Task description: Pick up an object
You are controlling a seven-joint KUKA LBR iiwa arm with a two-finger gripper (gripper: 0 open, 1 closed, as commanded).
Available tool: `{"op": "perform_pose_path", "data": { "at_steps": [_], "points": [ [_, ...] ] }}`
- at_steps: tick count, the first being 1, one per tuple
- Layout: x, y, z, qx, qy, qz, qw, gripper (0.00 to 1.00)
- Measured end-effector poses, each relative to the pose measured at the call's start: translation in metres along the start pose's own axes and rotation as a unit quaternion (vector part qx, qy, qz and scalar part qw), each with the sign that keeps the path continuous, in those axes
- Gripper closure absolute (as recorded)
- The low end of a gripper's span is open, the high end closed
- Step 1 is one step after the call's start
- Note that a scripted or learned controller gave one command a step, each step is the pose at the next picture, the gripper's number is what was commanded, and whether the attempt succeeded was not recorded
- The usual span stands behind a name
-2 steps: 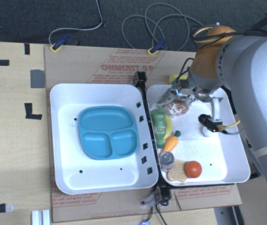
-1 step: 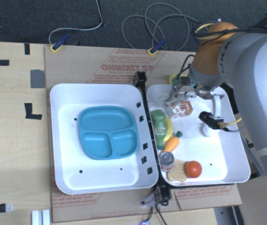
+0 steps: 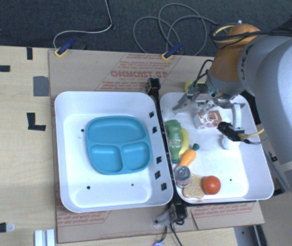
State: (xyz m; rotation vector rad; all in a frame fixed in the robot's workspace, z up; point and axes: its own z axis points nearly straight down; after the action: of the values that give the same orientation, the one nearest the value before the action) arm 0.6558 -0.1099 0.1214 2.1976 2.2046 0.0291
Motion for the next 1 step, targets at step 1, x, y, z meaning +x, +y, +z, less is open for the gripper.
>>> {"op": "perform_pose_path", "data": {
  "at_steps": [1],
  "points": [
    [-0.0111,0.0009,0.0121,0.001,0.000,-0.001,1.0000,0.00]
  ]
}}
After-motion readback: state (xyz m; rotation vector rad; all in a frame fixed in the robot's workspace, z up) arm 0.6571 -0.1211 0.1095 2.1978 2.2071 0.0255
